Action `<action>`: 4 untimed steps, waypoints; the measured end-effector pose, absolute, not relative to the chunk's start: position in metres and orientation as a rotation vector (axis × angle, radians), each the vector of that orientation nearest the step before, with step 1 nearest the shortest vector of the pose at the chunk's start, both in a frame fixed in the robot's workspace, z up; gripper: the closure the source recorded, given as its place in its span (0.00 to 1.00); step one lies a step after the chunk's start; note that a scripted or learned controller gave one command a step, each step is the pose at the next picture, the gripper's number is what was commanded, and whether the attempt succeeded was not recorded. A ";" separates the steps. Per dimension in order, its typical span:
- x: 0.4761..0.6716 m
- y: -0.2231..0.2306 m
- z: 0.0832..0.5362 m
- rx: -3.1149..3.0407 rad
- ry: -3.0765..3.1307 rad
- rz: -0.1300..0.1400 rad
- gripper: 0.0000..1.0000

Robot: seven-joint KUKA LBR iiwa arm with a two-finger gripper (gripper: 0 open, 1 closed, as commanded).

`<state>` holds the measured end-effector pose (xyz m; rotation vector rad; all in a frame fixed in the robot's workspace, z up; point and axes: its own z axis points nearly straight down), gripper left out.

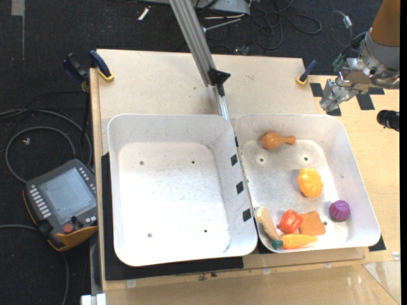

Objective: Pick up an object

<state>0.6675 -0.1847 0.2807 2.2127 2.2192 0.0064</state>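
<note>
I see the end effector (332, 100) hovering over the tabletop (159, 84), just past the right bin's (356, 189) far corner; I cannot tell its state. The toys lie well apart from it inside that bin: a tan drumstick (277, 140) nearest, then a yellow pepper (310, 182).

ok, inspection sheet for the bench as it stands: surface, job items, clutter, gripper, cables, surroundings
surface: wooden bench bearing left bin and right bin, side by side.
job's things: all in the right bin: brown drumstick-shaped piece, yellow pepper, purple piece, red pepper, orange block, carrot, pale piece.
clutter: nothing seen in the left bin.
grippers: gripper above the bench, beyond the right bin's far corner, holding nothing.
cables: loose cables on the floor behind the bench.
surroundings: teach pendant on the floor at left; clamps at the far corners.
</note>
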 end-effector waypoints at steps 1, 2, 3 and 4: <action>0.672 -0.131 0.276 2.213 2.231 0.002 1.00; 0.659 -0.082 0.260 2.215 2.231 -0.001 1.00; 0.651 -0.023 0.245 2.215 2.233 -0.002 1.00; 0.645 0.027 0.233 2.215 2.232 -0.001 1.00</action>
